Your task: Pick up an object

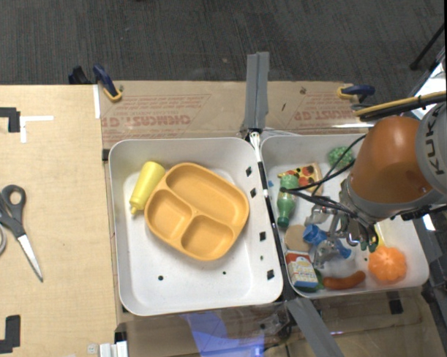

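My gripper point(334, 243) hangs low in the right bin point(412, 237), among a pile of small toys. A blue object point(313, 234) lies right against its left side, and I cannot tell whether they touch. Around it are a green bottle point(284, 206), a picture card point(302, 175), a green leafy toy point(340, 157), an orange ball point(388, 265), a red sausage point(343, 281) and a small printed box point(302, 271). The arm's orange band point(390, 168) hides the bin's right part.
The left bin point(139, 287) holds a yellow divided tray point(197, 210) and a yellow bottle point(145, 185) at its upper left. Scissors point(17, 227) lie on the wooden bench at far left. Blue clamps point(107, 81) grip the cardboard behind the bins.
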### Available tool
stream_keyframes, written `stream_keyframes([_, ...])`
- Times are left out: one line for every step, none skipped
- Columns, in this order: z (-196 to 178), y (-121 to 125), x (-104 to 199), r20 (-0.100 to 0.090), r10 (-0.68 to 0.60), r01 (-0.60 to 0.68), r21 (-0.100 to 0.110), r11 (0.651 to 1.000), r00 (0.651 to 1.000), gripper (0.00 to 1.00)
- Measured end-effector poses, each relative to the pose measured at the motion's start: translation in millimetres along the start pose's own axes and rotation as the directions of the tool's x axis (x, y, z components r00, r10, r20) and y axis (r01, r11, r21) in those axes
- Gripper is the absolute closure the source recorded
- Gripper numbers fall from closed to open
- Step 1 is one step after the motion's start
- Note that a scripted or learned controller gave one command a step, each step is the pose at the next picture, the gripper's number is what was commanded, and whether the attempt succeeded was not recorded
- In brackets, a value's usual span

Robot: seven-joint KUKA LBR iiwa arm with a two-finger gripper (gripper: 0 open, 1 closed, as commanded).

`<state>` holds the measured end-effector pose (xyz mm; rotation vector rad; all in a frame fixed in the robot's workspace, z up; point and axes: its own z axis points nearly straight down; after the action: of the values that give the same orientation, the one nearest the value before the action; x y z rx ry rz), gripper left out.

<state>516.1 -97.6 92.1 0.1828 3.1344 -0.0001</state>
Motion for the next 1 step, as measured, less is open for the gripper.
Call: stream_keyframes([0.2, 3.2, 1.0, 0.0, 0.059, -0.059, 0.0, 0.998, 0.998, 0.0])
